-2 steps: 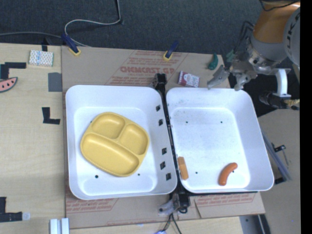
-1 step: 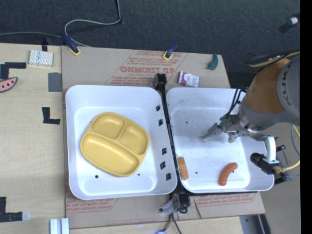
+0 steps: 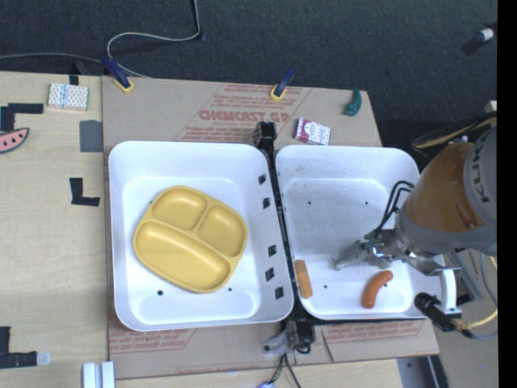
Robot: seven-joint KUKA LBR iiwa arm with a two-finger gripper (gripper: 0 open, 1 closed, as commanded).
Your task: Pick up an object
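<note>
Two small sausages lie in the right bin (image 3: 339, 168). One orange-red sausage (image 3: 376, 288) rests near the bin's front right. A second, browner sausage (image 3: 303, 279) lies against the front left wall. My gripper (image 3: 349, 258) reaches in from the right and hovers low over the bin floor, between the two sausages and a little behind them. Nothing shows between its grey fingers (image 3: 346, 260). A yellow divided plate (image 3: 190, 238) fills the middle of the left bin (image 3: 129, 168).
The arm's orange band and grey body (image 3: 448, 200) overhang the right bin's right side. A small red-and-white packet (image 3: 311, 132) lies on the cardboard behind the bins. Clamps and a cable sit at the back of the bench.
</note>
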